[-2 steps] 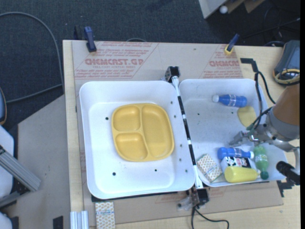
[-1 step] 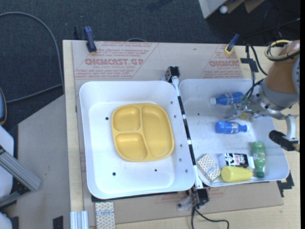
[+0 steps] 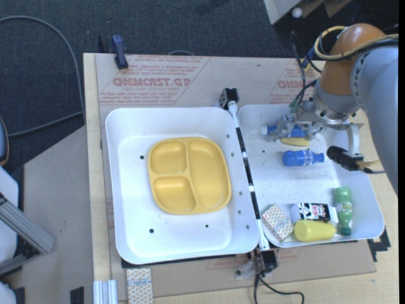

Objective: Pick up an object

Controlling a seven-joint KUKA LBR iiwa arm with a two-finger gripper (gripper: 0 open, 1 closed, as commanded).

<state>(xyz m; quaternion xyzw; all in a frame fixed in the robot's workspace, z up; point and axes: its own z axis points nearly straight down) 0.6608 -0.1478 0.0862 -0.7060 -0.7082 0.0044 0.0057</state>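
The end effector (image 3: 296,130) hangs over a yellow banana-like toy (image 3: 295,141); grip unclear. It looks light, slick; grasp mid-body.

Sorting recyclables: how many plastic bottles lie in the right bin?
2: a blue plastic bottle mid-bin and a green plastic bottle near the right wall; the gripper may hide more.

Two white bins (image 3: 126,189) sit side by side on the surface. The left one holds one yellow divided plate (image 3: 188,175). The right one holds two bottles, one blue (image 3: 302,158) and one green (image 3: 343,209), one yellow block (image 3: 313,231), one small patterned box (image 3: 276,221) and one black-and-white packet (image 3: 313,211).
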